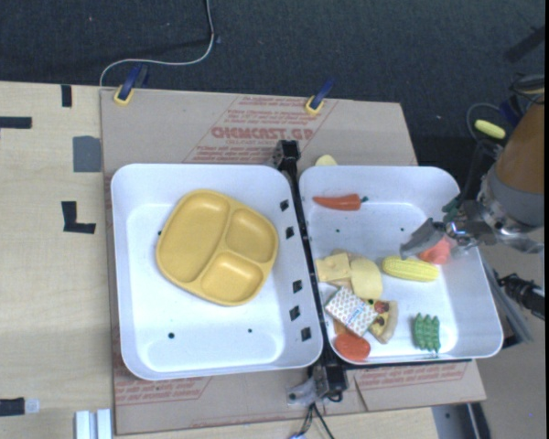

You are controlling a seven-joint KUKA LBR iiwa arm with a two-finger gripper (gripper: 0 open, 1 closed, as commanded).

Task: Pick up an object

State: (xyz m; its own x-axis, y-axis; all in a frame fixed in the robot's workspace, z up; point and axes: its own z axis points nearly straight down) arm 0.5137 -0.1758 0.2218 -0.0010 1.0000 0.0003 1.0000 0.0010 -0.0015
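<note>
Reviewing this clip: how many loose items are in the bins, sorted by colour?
Yellow: 4 (divided plate, corn, two yellow blocks)
Red or orange: 3 (chili pepper, red disc, pink-red piece by the gripper)
Green: 1 (green piece)
Patterned: 2 (checked packet, pizza slice)
Total: 10

Two white bins sat side by side. One yellow divided plate lay in the left; roughly nine small toy foods filled the right

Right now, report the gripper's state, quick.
Gripper: over the right bin, above the corn; open or closed cannot be told.
</note>
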